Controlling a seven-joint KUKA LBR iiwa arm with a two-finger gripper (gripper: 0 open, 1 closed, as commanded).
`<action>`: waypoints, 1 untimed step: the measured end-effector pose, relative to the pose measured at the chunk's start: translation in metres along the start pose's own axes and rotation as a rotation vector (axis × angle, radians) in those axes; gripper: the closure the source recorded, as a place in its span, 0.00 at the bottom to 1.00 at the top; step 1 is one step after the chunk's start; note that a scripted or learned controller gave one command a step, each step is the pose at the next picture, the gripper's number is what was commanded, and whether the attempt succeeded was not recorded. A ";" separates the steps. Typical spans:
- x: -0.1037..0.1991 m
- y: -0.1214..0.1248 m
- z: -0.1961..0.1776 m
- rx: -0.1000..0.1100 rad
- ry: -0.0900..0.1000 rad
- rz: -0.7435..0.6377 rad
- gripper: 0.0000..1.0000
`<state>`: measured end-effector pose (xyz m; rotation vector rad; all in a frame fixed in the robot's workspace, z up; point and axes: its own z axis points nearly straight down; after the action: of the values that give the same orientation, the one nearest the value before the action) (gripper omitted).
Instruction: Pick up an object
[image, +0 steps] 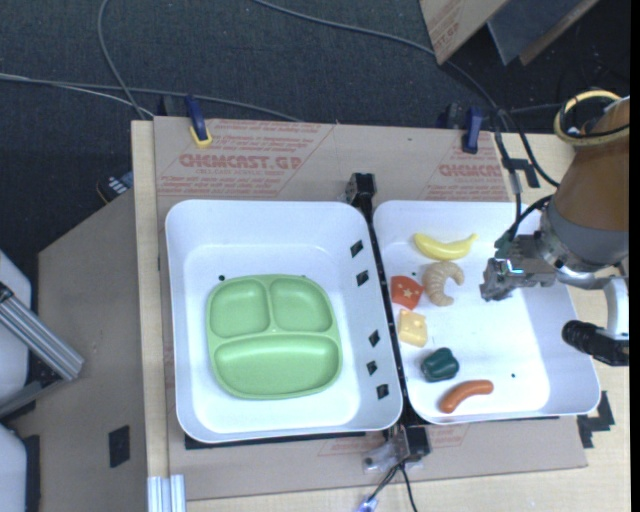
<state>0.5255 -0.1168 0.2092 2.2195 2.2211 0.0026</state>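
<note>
You see the gripper (497, 283) over the right bin (530, 385), just at 3 o'clock from the croissant (442, 281); if it is wide or narrow, I cannot tell. From the croissant, the banana (444, 245) lies at 12, the tomato (405, 291) at 9, the cheese (412, 328), pepper (438, 365) and sausage (466, 394) toward 6. The green plate (272, 335) sits in the left bin (190, 300).

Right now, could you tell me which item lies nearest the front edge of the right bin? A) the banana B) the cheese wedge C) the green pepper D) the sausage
D: the sausage lies lowest in the right bin, just below the green pepper; the banana sits at the far end.
</note>
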 end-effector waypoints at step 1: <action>0.049 0.006 -0.012 0.000 0.002 -0.006 1.00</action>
<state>0.5310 -0.0682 0.2212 2.2140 2.2281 0.0052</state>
